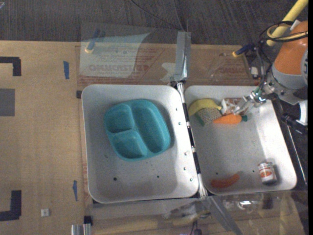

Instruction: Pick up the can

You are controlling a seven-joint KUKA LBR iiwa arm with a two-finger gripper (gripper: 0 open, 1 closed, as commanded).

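**Can lies in the near right corner, claw waits at the far side**

A wooden bench [39, 146] stands on a dark carpet floor and carries two shallow white bins side by side. The left bin [98, 175] holds a teal divided plate [138, 129], set at a slant. The right bin [239, 151] holds the smaller things.

The grey arm [289, 65] with its orange band comes in from the right, above the far right corner of this bin, and bends down to the left. The gripper [250, 102] is low over the far part of the right bin, near an orange carrot-like toy [228, 119] and a yellow and beige object [205, 110]. Whether the claw is wide or narrow cannot be told, because it is small and blurred.

The can [266, 172], white with a red band, is in the near right corner of the right bin, well apart from the gripper. It seems to lie with its long axis running towards the near edge. An orange-red sausage-shaped piece [225, 181] lies to its left.
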